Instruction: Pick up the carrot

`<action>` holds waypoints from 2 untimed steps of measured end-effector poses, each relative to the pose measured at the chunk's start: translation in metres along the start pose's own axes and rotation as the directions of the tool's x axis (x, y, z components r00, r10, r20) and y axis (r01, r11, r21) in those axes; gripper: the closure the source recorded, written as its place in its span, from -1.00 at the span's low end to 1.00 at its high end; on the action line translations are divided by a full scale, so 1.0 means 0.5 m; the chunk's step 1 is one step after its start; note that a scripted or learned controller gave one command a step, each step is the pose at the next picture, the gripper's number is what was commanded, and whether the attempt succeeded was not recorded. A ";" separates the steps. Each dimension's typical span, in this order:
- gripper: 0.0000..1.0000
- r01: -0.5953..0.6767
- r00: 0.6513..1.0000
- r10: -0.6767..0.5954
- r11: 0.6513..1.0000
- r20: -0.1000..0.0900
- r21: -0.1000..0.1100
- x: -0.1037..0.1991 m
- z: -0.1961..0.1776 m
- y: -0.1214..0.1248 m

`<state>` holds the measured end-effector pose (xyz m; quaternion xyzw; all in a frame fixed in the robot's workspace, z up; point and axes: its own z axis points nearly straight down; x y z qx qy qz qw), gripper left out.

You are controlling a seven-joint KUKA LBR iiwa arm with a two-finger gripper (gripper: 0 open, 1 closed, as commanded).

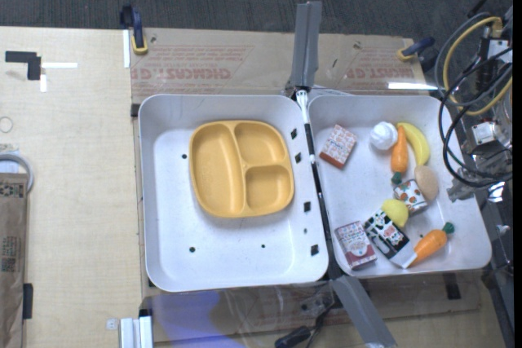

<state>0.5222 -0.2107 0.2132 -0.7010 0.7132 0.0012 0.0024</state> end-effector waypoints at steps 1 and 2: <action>1.00 0.136 0.991 -0.136 0.991 -0.001 -0.001 0.020 0.013 0.034; 1.00 0.429 0.903 -0.429 0.903 0.000 -0.001 0.003 0.011 0.040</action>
